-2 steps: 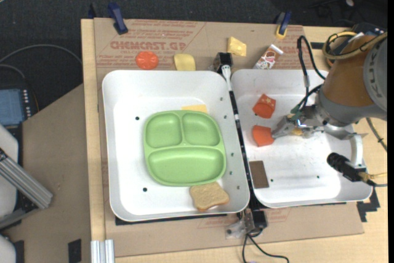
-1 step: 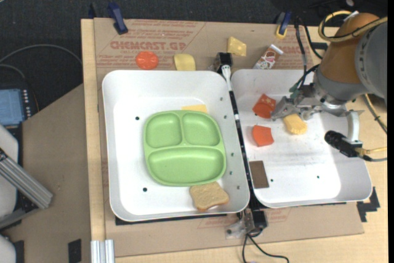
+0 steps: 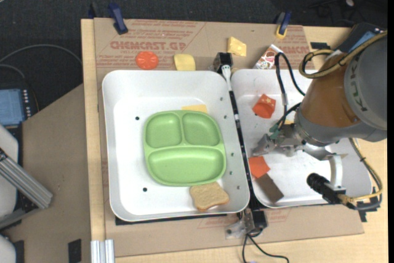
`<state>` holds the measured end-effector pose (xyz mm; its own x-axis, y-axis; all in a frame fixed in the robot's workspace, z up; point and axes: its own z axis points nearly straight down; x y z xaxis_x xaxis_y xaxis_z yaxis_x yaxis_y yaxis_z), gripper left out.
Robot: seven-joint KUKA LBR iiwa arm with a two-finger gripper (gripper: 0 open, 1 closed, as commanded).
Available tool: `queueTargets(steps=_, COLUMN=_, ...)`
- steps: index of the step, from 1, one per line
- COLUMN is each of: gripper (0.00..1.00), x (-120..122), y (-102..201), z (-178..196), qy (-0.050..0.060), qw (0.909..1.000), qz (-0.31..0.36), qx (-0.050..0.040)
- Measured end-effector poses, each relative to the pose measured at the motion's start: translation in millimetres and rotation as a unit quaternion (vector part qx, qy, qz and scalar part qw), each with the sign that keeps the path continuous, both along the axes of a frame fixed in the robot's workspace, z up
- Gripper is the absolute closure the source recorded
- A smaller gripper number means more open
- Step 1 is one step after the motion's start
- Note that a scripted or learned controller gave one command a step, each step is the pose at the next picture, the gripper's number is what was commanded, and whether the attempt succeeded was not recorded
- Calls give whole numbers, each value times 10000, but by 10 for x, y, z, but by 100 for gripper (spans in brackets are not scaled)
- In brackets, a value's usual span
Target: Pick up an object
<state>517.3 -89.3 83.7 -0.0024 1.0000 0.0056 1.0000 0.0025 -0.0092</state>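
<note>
My gripper hangs low over the left part of the right bin, with the grey and orange arm above it. Just below the gripper lies an orange block, and a brown block sits by the bin's front edge. A red-orange piece rests farther back in the same bin. Whether anything is held is hidden from this angle.
The left bin holds a green divided plate, a toast slice at its front and a yellow slice behind it. On the board behind the bins lie an orange disc, two yellow pieces and a small packet.
</note>
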Motion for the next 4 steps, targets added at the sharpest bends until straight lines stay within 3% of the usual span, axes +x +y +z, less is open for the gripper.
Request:
queueTargets(steps=1, gripper=0, x=958, y=-637, z=169, qy=-96, qw=9999, qz=-13, qx=-58)
queueTargets(steps=2, gripper=0, x=817, y=-571, z=2, qy=-24, qw=10000, qz=-11, qx=-20)
queueTargets(steps=3, gripper=100, x=830, y=-572, z=119, qy=-47, qw=10000, qz=-6, qx=-29)
queueTargets(steps=4, gripper=100, x=604, y=354, z=1071, qy=-102, qw=9999, qz=37, qx=-13)
